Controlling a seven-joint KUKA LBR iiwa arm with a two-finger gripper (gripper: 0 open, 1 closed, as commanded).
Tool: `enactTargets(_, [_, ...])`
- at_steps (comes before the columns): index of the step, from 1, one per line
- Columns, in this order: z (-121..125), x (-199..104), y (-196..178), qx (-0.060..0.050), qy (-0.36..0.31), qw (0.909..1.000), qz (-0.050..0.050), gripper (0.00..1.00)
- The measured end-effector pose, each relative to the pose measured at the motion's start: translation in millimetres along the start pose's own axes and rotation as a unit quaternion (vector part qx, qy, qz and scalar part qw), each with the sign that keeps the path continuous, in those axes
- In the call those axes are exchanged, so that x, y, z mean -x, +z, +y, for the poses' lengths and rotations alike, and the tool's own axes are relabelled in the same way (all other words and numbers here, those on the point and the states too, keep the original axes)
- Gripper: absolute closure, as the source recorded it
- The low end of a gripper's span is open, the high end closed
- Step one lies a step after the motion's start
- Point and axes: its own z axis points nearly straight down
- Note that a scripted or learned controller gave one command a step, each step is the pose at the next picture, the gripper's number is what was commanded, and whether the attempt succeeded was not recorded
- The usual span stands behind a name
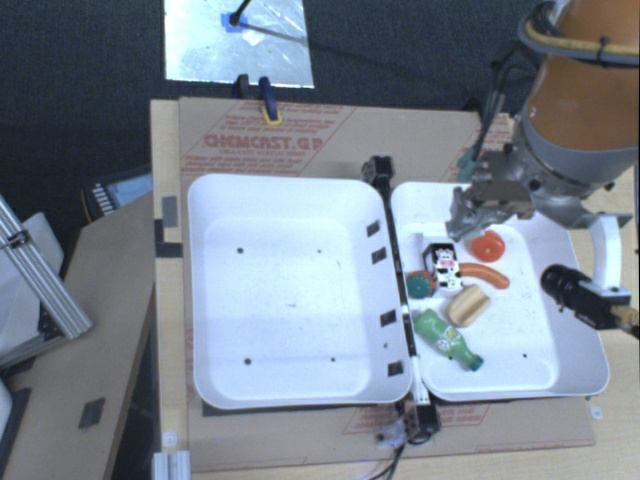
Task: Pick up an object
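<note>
The right bin (575,368) holds several small things. A red round piece (489,246) lies toward the back, with an orange sausage-shaped piece (486,275) just in front of it. A black-and-white toy (445,265) and a teal piece (419,284) lie near the divider. Closer to the front are a tan bread roll (468,306) and a green bottle (448,338) on its side. My gripper (466,223) hangs over the back of the right bin, just behind the toy and left of the red piece. Nothing shows in its grasp.
The left bin (290,288) lies beside the right one, with a black clip strip (392,268) along their shared edge. Both rest on a cardboard sheet (260,138). A metal plate (238,28) lies beyond the bench, and an aluminium rail (40,278) stands at the left.
</note>
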Motion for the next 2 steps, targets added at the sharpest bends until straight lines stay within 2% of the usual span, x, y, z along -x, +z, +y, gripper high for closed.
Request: enactTargets(2, [0.0, -53.6, -6.7, 0.0, 0.0, 1.0, 0.0, 1.0])
